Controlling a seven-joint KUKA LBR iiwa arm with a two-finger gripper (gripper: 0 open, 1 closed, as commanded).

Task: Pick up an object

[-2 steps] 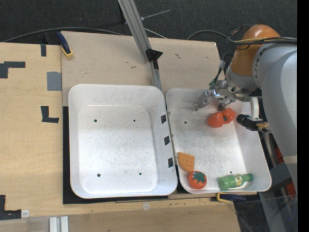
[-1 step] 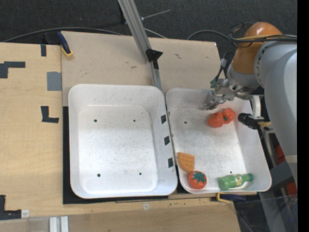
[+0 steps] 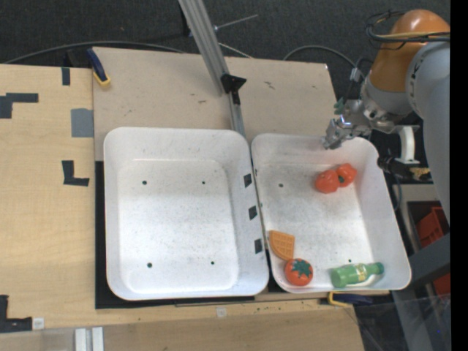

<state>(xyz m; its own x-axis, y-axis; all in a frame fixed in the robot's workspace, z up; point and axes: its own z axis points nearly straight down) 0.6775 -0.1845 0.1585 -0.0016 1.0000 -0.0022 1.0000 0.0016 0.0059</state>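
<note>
robot lab | taped bench (image 3: 44, 196) | white bins (image 3: 175, 141) | KUKA arm (image 3: 409, 57)

The tool (image 3: 338, 132) hangs over the far rim of the right bin (image 3: 380, 218). Inside that bin lie an orange-red object (image 3: 335, 179) near the far side, plus a waffle-like piece (image 3: 282, 243), a tomato (image 3: 298, 271) and a green bottle (image 3: 355, 274) along the near edge. The left bin (image 3: 175, 210) sits beside it on the table (image 3: 44, 196).

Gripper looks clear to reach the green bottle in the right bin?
Probably yes. The green bottle lies flat near the right bin's front wall, nothing on top of it; the tomato sits apart. The gripper hangs over the far rim.
</note>
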